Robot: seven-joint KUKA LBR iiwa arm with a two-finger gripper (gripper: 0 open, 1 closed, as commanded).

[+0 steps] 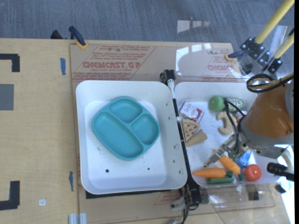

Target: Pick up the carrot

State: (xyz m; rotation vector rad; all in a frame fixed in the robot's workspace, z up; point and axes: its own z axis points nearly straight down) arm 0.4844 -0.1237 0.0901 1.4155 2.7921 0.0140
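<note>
Near the front edge of the right bin, the carrot is lying on its side, its long axis running left to right with the pointed tip aiming left. It is looking orange and smooth, with green at its right end. Just beyond it and slightly right, the claw is hovering low over a second orange piece; whether its tips are apart or together cannot be told. Farther back, a green ball is resting.
</note>
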